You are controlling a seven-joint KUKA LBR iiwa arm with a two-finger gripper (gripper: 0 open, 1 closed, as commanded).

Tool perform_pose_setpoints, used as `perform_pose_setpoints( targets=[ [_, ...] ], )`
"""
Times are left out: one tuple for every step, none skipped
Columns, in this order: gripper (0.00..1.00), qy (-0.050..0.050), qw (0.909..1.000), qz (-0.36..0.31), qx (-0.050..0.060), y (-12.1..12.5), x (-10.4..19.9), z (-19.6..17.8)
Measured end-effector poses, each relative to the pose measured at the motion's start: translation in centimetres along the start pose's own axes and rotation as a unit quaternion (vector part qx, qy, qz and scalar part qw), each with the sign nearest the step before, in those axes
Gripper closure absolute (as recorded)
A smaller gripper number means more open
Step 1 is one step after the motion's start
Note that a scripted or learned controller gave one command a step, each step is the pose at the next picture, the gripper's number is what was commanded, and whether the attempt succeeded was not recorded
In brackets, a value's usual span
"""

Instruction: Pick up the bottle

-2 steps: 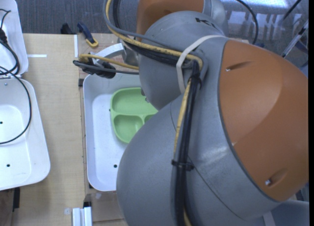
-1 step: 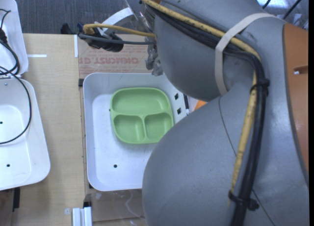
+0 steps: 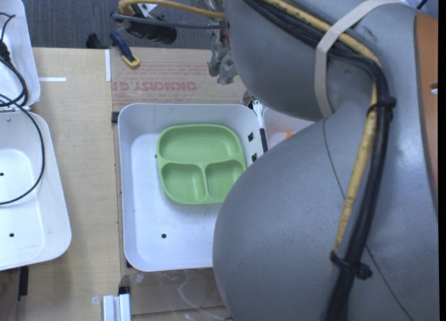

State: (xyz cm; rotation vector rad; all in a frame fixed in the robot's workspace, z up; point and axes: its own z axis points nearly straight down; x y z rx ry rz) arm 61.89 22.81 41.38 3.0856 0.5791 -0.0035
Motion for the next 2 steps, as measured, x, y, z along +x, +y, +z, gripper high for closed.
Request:
perform_pose_setpoints(
  targets=[
    [1.0,-0.002,0.9964,-0.085,0.0,0.7,1.9,12.6],
    [1.0,0.0,0.998,0.063,0.0,-1.7,-4.4,10.0]
  ],
)
